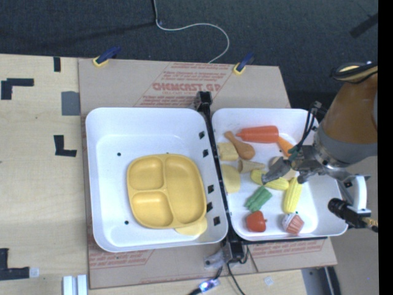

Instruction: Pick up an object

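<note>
The likeliest target is the yellow corn cob (292,195), lying near the middle of the right bin (319,229), roughly upright in the view, with a green pepper (258,198) just to its left and a red tomato (256,221) and a pink-and-white piece (294,224) below it. It looks like hollow toy plastic: light, stiff and rather slick, so it should be taken across its narrow middle rather than at the tapering ends, where it could squirt out. The gripper (284,168) hangs low over the clutter just above the cob, over a small yellow piece (276,184); its dark fingers seem spread, one reaching left and one right, with nothing visibly caught between them, so I judge it released. Further up lie an orange carrot (258,134), a tan drumstick (239,145) and pale cheese-like blocks (229,178) against the dividing wall. The left bin (104,134) carries a yellow divided plate (166,189)
</note>
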`<state>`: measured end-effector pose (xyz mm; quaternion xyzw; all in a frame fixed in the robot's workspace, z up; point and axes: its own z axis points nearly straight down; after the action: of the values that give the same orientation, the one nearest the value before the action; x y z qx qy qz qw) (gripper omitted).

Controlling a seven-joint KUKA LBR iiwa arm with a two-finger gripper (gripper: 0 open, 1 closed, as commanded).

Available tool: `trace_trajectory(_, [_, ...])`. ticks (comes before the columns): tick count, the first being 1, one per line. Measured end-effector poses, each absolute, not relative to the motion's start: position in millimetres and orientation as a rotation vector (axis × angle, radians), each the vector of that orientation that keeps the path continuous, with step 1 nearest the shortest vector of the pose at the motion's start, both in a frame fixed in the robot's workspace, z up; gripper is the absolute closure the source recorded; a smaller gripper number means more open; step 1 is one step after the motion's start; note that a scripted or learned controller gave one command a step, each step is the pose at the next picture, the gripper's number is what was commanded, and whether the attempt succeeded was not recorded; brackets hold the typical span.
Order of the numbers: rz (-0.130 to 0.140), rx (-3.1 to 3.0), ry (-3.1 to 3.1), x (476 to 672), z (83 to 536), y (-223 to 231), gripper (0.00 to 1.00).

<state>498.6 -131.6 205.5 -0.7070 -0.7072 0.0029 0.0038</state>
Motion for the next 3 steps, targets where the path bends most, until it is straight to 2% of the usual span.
trace_trajectory(1, [0.008, -2.215, -2.218, 505.7, 154, -134, 0.00])
trace_trajectory(2, [0.009, -2.214, -2.216, 494.5, 103, -129, 0.00])
trace_trajectory(3, [0.004, -2.218, -2.220, 493.9, 83, -128, 0.00])
